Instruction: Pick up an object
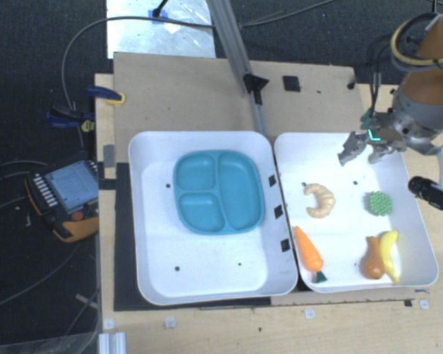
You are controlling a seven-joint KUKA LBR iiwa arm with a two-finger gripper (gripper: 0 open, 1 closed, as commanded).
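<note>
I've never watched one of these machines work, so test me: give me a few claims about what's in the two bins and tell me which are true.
1. The blue plate lies in the left bin. True.
2. The carrot sits on the plate. False: it lies in the right bin, by the wall next to the left bin.
3. The croissant lies in the right bin. True.
4. The gripper holds the banana. False: the banana lies in the right bin's near corner, well away from the gripper.
5. The green ball lies in the left bin. False: it lies in the right bin.
</note>
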